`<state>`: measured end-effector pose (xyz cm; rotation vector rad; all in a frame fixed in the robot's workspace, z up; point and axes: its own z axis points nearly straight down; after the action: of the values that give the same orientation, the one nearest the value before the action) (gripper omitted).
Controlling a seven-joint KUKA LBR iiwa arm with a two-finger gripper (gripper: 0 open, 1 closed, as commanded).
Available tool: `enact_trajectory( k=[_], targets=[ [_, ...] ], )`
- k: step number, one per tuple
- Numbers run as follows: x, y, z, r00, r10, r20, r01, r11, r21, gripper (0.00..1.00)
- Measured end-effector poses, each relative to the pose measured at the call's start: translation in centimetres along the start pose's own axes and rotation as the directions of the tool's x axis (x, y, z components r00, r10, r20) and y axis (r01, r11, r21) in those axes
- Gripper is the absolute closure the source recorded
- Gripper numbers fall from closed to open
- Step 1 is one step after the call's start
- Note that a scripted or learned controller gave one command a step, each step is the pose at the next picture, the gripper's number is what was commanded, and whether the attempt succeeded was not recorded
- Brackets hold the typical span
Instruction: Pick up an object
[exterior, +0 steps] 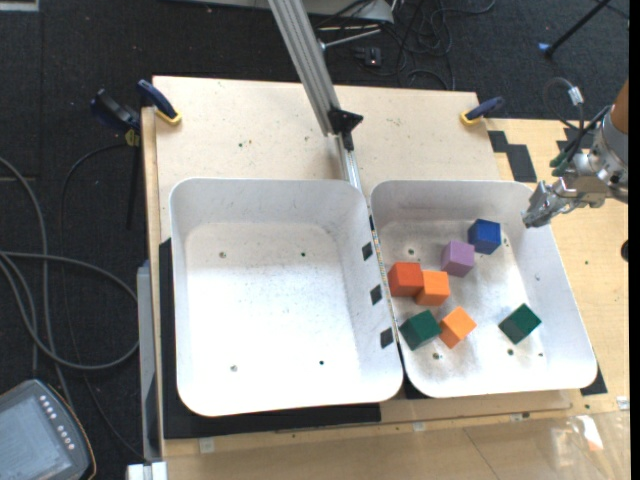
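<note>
Single fixed camera overhead, slanted down on both bins.

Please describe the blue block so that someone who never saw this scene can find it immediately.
Look at the right white bin, the one holding small coloured blocks. The blue block lies nearest the bin's far edge, just beyond the purple block. It is the only blue one there.

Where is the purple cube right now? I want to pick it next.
In the camera view, the purple cube lies in the right bin, toward its far side, just left of and nearer than the blue cube and up-right of the orange cubes.
</note>
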<state>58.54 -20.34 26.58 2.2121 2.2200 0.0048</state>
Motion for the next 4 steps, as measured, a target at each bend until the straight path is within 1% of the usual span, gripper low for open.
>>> enact_trajectory(
  k=[1, 2, 3, 4],
  targets=[
    [4.9, -0.4, 1.3, 1.000, -0.003, -0.004, 0.003, 1.000, 0.008, 1.00],
    [10.4, 0.2, 2.5, 1.000, -0.004, -0.005, 0.004, 1.000, 0.008, 1.00],
    [16.0, 0.0, 3.6, 1.000, -0.005, -0.005, 0.005, 1.000, 0.009, 1.00],
    [21.9, -0.9, 4.0, 1.000, -0.005, -0.006, 0.005, 1.000, 0.009, 1.00]
  ],
)
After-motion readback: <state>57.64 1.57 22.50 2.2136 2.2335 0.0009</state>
